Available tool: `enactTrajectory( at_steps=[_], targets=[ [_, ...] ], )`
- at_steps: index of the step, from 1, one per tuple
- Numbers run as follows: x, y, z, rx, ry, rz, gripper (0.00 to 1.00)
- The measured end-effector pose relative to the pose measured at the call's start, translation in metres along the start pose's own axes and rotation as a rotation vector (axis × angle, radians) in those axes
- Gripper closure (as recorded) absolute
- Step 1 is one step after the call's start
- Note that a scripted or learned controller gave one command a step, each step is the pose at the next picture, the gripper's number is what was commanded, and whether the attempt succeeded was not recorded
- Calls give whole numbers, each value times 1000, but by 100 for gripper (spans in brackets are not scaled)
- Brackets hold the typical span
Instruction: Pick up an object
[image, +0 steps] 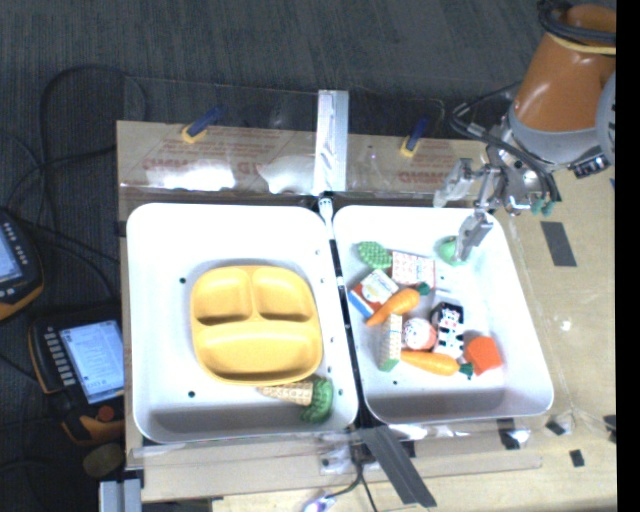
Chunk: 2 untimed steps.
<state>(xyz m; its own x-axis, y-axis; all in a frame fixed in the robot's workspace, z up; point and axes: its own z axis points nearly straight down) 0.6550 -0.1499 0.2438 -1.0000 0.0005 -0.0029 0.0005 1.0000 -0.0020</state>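
Two white bins (140, 330) sit side by side. The left one holds a yellow divided tray (255, 320) and a green leafy toy (320, 400). The right holds orange carrots (395, 303) — plus a black-and-white cow (450, 322), a green-checked piece (373, 253) and a red-orange pepper (483, 353). The arm's band (560, 75) is orange.

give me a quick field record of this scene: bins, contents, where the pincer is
left bin: yellow divided plate, corn cob and green vegetable at its near edge
right bin: pile of toy food, including carrot, orange carrot, green piece
pincer: over right bin's far right corner, above a pale green item
held: nothing visibly held
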Motion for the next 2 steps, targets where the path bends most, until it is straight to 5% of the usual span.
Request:
enactTrajectory(
  at_steps=[1, 2],
  targets=[
    [19, 24, 140, 4, -16, -35, 0],
    [43, 37, 144, 5, -37, 13, 0]
  ],
)
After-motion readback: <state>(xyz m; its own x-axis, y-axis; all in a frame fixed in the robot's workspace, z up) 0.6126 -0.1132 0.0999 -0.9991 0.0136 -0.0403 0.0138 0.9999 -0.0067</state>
